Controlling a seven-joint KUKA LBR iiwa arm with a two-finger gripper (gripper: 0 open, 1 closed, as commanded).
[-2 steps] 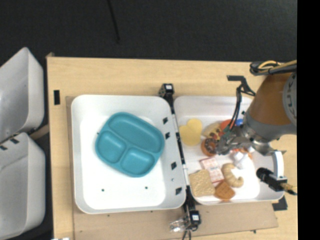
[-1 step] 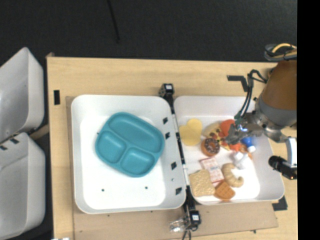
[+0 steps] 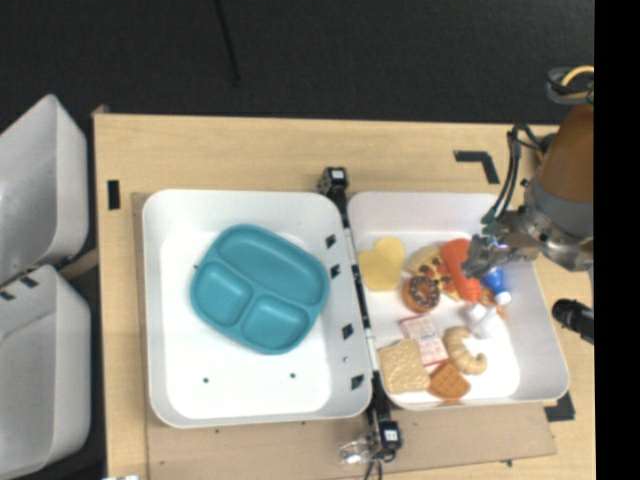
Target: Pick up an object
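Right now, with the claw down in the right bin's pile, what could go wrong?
1. Clutter: the claw sits among an orange piece, a blue piece and a donut packed close together, so it may catch two or none.
2. Closing could shove neighbours such as the small white bottle aside.
3. The claw is near the right bin's far wall, so a sideways move may clip it.

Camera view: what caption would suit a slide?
Pincer over a right bin of toy food; left bin holds a blue tray.

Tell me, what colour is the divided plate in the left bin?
Teal blue, seen in the camera view: divided plate.
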